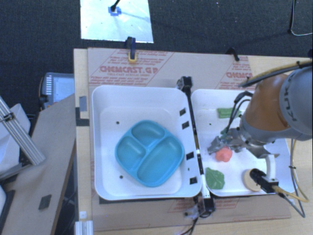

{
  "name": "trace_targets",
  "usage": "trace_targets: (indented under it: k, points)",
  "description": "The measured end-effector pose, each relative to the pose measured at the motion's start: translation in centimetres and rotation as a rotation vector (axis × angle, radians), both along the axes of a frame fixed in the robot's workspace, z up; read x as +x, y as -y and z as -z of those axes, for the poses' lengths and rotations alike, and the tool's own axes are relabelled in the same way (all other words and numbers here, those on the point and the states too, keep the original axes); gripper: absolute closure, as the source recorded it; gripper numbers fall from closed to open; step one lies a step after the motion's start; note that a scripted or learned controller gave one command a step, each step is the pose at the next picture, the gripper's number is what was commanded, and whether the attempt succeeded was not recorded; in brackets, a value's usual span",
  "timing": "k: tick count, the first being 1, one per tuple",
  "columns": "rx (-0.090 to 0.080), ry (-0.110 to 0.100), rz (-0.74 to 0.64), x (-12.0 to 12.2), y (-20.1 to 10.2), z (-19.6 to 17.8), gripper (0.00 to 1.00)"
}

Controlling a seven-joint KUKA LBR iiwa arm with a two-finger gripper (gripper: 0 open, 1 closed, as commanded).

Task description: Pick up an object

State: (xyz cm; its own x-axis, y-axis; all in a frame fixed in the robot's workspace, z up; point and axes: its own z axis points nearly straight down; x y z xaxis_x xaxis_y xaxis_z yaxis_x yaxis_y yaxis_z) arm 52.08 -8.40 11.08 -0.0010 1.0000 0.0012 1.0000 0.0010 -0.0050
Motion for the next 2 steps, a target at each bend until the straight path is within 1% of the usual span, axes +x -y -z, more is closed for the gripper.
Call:
trace_targets:
  k: [1, 2]
  points:
    - [-0.001, 0.004, 0.001, 0.0, 0.0, 2.7, 0.0]
    - [-0.001, 0.009, 0.0, 0.2, 0.0, 1.5, 1.0]
